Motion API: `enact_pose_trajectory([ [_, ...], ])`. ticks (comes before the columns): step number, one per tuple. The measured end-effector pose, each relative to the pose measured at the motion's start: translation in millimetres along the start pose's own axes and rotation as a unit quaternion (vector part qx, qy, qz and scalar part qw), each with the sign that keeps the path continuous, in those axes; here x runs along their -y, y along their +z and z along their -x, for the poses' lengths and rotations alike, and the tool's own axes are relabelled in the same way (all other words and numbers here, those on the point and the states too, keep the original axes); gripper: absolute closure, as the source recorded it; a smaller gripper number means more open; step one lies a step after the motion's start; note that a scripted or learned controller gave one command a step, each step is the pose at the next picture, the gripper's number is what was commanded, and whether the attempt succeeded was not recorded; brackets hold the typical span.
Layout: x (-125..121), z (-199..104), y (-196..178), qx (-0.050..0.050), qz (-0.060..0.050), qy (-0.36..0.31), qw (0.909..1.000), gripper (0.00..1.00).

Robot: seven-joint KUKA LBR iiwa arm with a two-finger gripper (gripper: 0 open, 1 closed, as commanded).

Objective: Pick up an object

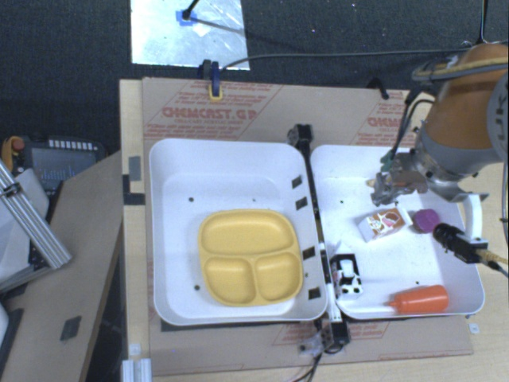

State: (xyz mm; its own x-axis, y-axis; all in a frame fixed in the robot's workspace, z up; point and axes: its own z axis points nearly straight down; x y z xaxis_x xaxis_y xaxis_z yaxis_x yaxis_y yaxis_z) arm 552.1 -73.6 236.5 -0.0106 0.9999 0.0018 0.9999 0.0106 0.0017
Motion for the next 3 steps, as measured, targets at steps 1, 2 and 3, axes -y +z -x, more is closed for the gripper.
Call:
enact_pose_trajectory([
  [1, -9, -50, -7, 0.000, 0.000, 0.000, 1.0000, 1.00],
  [2, -22, -93, 0, 0.000, 0.000, 0.001, 1.0000, 1.00],
  [3, -31, -144, 14, 0.000, 0.000, 0.001, 1.0000, 1.00],
])
